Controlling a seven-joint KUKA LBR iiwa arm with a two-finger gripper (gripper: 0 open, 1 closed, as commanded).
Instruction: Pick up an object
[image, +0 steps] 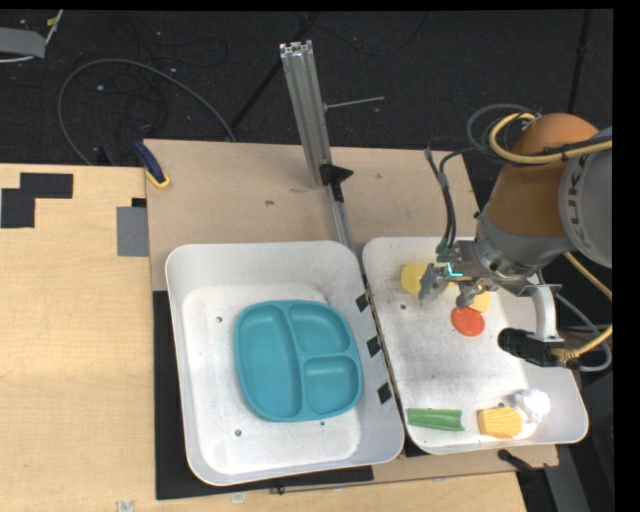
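The pincer (452, 284) (spread or pinched, I cannot tell) hangs between yellow piece (413, 277) and orange ball (467, 320); closing there risks grabbing nothing.

Lighting: even and diffuse, cast from overhead. The two white bins (200, 270) are rendered bright, nearly washed out on their rims. Shadows: soft and short, seen beneath the teal tray (297, 358). The floor behind the worktop (70, 330) is left dark. Focus: moderately sharp throughout, with slight grain; small objects are poorly resolved.
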